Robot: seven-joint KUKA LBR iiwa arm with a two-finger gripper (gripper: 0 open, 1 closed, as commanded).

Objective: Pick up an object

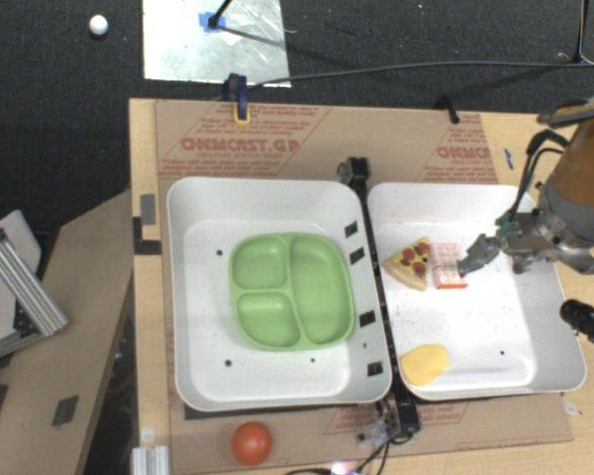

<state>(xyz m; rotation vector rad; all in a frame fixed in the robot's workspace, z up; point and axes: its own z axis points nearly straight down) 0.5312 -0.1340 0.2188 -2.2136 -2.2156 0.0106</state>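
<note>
Reaching in from the right, the pincer (478,253) hangs low over the right bin (535,364), its tip just beside or touching a small red-and-white packet (448,265); whether it is wide or narrow I cannot tell. The packet lies directly to the pincer's left, with a pizza slice toy (411,263) touching its far side. A yellow lump (425,363) sits well apart, toward the bin's near-left corner.

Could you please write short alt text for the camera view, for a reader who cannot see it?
A grey robot arm reaches in from the right, its gripper low over the right white bin beside a pizza slice toy and a small red-and-white packet; a yellow lump lies nearer the front. The left bin holds a green divided plate.
</note>
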